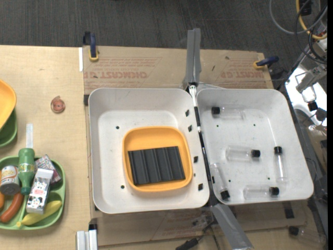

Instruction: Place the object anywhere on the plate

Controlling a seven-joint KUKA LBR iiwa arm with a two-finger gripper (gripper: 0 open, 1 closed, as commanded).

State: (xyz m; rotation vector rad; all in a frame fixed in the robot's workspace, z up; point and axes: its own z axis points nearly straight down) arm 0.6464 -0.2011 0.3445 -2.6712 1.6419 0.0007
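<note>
An orange square plate (pixel 156 134) sits in the middle of the left white bin (pixel 105 139). A black ridged rectangular pad (pixel 156 165) lies flat on the plate, covering most of its floor. Several clear plastic vials with black caps lie scattered in the right white bin (pixel 294 139): one at the back left (pixel 227 111), one in the centre (pixel 242 153), one upright along the right side (pixel 279 163), one along the left wall (pixel 219 180), and one at the front (pixel 258 192).
On the wooden bench at left stand a green divided tray (pixel 54 213) of toy food and a bottle, an orange bowl (pixel 5 106) and a small pink disc (pixel 58 104). Clamps (pixel 92 48) (pixel 265 62) hold the cardboard behind the bins. Cables (pixel 312 14) hang at upper right.
</note>
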